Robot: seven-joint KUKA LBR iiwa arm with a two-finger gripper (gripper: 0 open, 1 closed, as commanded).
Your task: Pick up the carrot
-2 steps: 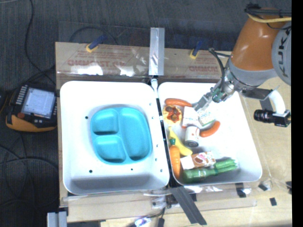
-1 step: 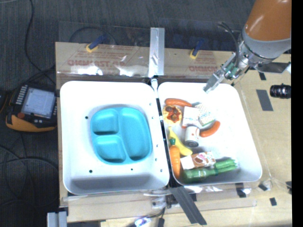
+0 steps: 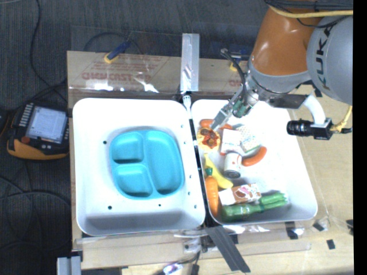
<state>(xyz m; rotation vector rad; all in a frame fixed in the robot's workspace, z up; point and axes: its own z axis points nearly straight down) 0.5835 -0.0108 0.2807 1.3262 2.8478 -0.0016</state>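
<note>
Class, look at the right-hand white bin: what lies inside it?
The right bin holds a carrot by its left wall, a yellow banana, a small can, a sausage, a carton and green vegetables. The pile hides whatever lies beneath it.

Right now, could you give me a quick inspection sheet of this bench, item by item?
Surface: two white bins side by side, left bin and right bin.
Job's thing: carrot lies at the right bin's left wall, untouched.
Clutter: blue tray in the left bin; can, sausage, green vegetable, small boxes in the right.
Gripper: gripper above the right bin's upper left, apart from the carrot.
Cables: black cables on the floor.
Surroundings: handheld screen on the left.
</note>
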